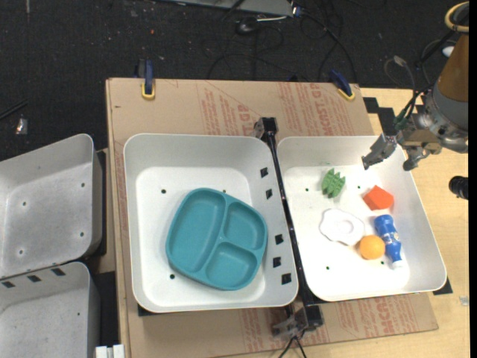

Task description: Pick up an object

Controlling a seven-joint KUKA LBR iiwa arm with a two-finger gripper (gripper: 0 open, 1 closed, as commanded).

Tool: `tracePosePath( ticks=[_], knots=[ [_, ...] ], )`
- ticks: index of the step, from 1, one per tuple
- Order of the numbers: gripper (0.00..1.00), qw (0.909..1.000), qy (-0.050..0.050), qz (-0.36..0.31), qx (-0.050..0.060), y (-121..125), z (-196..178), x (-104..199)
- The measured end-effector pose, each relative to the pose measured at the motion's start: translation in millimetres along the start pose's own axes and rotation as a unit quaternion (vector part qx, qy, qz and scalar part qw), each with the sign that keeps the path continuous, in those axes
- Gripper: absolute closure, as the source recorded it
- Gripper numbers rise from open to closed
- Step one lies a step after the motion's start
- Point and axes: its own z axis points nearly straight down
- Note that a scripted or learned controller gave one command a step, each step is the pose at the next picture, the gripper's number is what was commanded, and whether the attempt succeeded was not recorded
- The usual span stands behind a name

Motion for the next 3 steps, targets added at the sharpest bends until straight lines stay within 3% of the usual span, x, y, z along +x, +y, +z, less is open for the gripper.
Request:
tracePosePath(
  ticks=[1, 3],
  knots=[
    [0.00, 1.0000, -0.001, -0.002, -0.006, 2.1, -7.7, 0.8],
    [0.00, 1.0000, -0.001, -0.001, -0.005, 5.0, 97.2, 11.5]
  ],
)
